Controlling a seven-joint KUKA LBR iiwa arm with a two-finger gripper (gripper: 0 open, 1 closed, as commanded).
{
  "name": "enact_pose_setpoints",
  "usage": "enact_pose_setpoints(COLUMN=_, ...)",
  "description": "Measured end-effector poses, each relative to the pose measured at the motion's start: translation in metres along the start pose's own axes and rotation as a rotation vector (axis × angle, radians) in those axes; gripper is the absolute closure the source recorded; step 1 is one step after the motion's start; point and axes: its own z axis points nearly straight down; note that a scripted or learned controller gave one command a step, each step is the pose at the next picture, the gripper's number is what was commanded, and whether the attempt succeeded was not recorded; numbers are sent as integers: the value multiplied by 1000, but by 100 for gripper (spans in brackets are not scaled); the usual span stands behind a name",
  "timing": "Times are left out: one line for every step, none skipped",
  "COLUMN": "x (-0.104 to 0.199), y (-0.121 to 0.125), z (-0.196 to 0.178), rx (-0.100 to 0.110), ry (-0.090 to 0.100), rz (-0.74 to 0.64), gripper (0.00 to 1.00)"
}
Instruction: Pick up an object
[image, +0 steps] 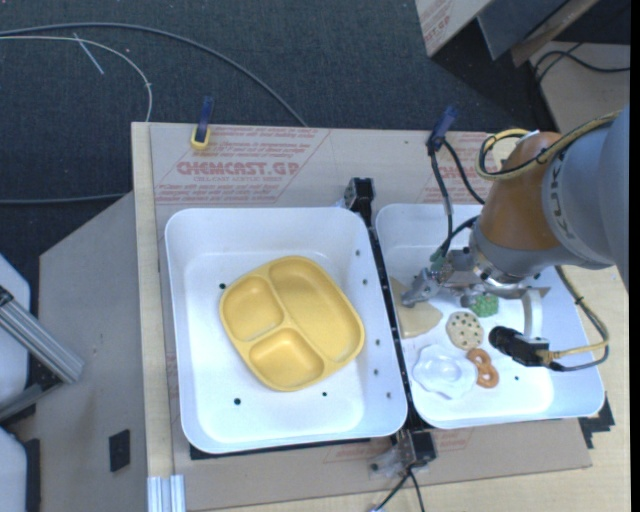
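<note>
So you've got the gripper (470, 290) hanging low over the middle of the right bin (570, 395), and honestly I can't tell what state the hand is in, the wrist covers it from up here. Nothing visibly in its grasp, so I'd treat the pick as not done yet. Small stuff sits toward that bin's front-left: a green piece (485, 303) right beside the gripper, a round speckled cookie (463, 328) just in front of it, a pretzel (484, 368) closer to the front edge, a pale flat disc (420, 320) near the left wall, and a clear plastic thing (440, 371) at the front-left that's hard to make out. The left bin (190, 330) holds a yellow divided tray (290, 322) in its middle, well apart from the arm. If you go for the cookie, my guess is it's light and stiff but lies flat, so you'd have to pinch across its rim and it could skid on the smooth floor. The pretzel looks like the easier grab since the loops give you an edge to bite. The green piece is closest, probably light too, though it's too small to judge its shape. I'd skip the clear one; it looks flimsy and slippery.
</note>
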Motion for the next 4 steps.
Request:
enact_pose_setpoints(x=1, y=3, z=-13, rx=-9, ry=1, rz=-1, gripper=100)
enact_pose_setpoints(x=-4, y=-4, z=-63, rx=-3, ry=-5, rz=0, gripper=100)
enact_pose_setpoints(x=4, y=3, z=-121, rx=-5, ry=-5, rz=-2, gripper=100)
enact_pose_setpoints(x=1, y=11, z=-183, rx=-7, ry=-6, rz=-1, gripper=100)
